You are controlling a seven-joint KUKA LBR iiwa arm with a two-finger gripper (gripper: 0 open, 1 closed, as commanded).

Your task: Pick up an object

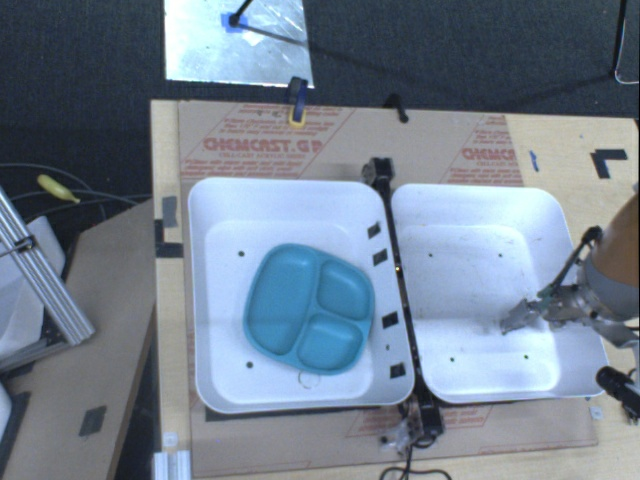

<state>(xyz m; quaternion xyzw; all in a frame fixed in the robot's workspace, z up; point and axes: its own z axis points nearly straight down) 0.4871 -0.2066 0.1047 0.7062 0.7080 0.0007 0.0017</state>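
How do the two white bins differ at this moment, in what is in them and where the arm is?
The left bin holds a blue divided plate, lying flat; the right bin has no such plate, just small dark specks on its floor. The claw is over the right bin's right part, apart from the left bin and the plate. Both bins are shallow, white, and about the same size, side by side.

My arm runs off the right edge. My hand is blurred over the right bin, so its grip is unclear.
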